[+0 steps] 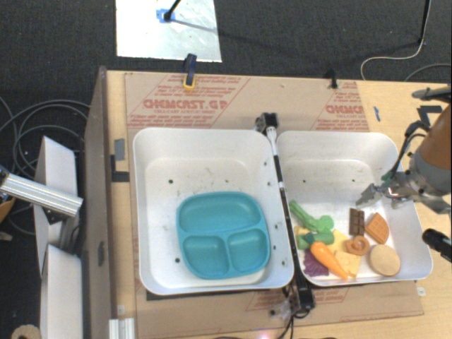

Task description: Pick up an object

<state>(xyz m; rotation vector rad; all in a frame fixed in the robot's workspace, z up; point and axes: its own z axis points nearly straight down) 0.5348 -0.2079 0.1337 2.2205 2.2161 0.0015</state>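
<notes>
At the near edge of the right bin (332,154) a pile of toy food lies: an orange carrot (326,257), a round bun (385,260) and a green vegetable (316,224). Just behind it the gripper (385,193) hangs with fingers spread, holding nothing, above the brown bar (357,222). The left bin (159,189) holds a blue divided tray (222,233).

Light: bright and even from overhead across my bench.
Glare: silvery sheet (168,18) at far left shines white.
Shadows: soft, faint inside my bins.
Sharpness: slightly soft and grainy throughout.
</notes>
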